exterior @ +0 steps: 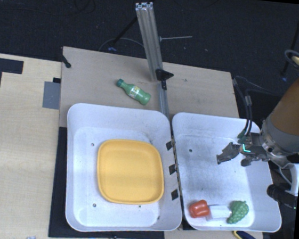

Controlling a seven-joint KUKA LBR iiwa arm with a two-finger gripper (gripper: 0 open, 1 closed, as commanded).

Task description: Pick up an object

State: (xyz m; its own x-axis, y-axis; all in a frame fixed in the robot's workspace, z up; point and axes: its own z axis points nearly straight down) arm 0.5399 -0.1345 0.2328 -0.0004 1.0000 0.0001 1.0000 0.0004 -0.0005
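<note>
The hand (235, 154) hangs over the right bin (212, 134), in its upper right part, just inside the right wall. Its two dark fingers (224, 156) point toward the left of the view and stand apart, released, with nothing between them. Behind it the grey wrist and the orange band of the arm (292, 111) rise toward the right edge of the view.

Below the hand, along the near wall of the same bin, lie three small things in a row — a red pepper-like piece (199, 208) farthest to the hand's lower left, a white piece (217, 211) just beside it, and a green broccoli-like piece (238, 211) almost straight below the hand. The white piece touches the red one and appears to touch the green one as well. All three are well apart from the fingers, with bare, speckled bin floor between.

To the left of the hand, past the black clips where the two bins meet, the left bin (81, 130) holds a yellow square plate (130, 171) with rounded corners, lying flat near its middle.

Up and to the left of the hand, outside both bins, a small green bottle (134, 91) lies on its side on the tan surface (201, 90) — its cap end pointing away from the hand. Near it a slanted metal rail (151, 36) comes down to the gap between the bins.
</note>
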